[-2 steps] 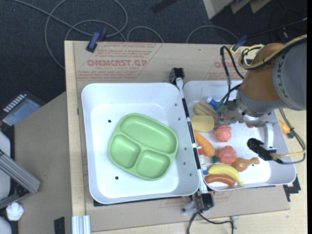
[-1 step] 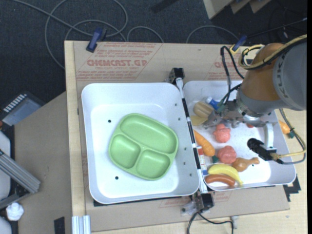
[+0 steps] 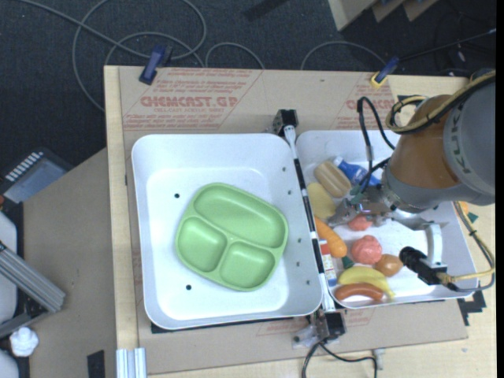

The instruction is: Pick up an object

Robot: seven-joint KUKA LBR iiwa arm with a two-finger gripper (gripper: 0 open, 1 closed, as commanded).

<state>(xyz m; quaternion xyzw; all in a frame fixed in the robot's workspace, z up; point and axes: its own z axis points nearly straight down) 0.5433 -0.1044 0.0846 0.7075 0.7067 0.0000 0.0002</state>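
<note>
A wooden bench [image 3: 197, 101] on dark carpet is carrying two white bins side by side. The gripper [image 3: 364, 205] is hovering low over the middle of the right bin [image 3: 315, 142], and whether it is open or closed cannot be told, nor whether it is gripping anything. Toy foods are lying around it. A pink piece [image 3: 359, 224] is sitting just beneath it and a bread roll [image 3: 331, 178] towards the bin's far-left corner. An orange carrot [image 3: 333, 242] is lying along the left wall. A red fruit [image 3: 366, 249], a banana [image 3: 358, 276] and a sausage [image 3: 361, 293] are crowding the near edge. The grey arm [image 3: 465, 152] is entering over the right rim. A green divided plate [image 3: 231, 236] is resting in the left bin [image 3: 150, 164].
</note>
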